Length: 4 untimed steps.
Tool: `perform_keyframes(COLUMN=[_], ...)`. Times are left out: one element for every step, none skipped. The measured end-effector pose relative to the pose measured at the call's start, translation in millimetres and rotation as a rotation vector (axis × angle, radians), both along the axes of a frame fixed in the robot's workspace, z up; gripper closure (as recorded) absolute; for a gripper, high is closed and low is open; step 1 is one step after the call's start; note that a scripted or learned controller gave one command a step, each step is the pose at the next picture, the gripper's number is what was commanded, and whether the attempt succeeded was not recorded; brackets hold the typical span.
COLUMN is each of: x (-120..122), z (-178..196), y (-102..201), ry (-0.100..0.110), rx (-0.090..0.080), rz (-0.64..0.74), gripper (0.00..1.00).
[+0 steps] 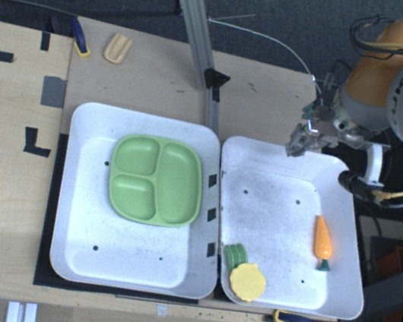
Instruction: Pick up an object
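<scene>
Approach step. Two-finger gripper point(297, 145) hovers above right white bin's point(340, 296) far rim; fingers' opening cannot be told. Small orange plastic carrot point(323, 239) lies near right wall; next: descend onto it.

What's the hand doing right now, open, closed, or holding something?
Hand: above the far rim of the right bin, nothing seen in it; open or closed cannot be told from this view.

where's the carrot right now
The carrot lies in the right bin, near its right wall, apart from the yellow and green toy at the bin's front-left corner.
</scene>
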<state>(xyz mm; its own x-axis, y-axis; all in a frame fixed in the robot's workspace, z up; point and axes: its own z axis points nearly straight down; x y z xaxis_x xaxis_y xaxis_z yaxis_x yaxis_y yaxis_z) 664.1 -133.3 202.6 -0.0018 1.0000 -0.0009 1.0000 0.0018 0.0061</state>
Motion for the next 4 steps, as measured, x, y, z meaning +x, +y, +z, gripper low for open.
perform_keyframes(x=[1.3,-12.5,-29.7,-43.1], z=[53.8,52.3,47.2,37.5], y=[0.3,44.4,102.7,163.8], ry=[0.000,0.008,0.009,0.010], rx=[0.000,0.002,0.003,0.002], rz=[0.000,0.003,0.005,0.005], gripper=[1.00,1.00,1.00,1.00])
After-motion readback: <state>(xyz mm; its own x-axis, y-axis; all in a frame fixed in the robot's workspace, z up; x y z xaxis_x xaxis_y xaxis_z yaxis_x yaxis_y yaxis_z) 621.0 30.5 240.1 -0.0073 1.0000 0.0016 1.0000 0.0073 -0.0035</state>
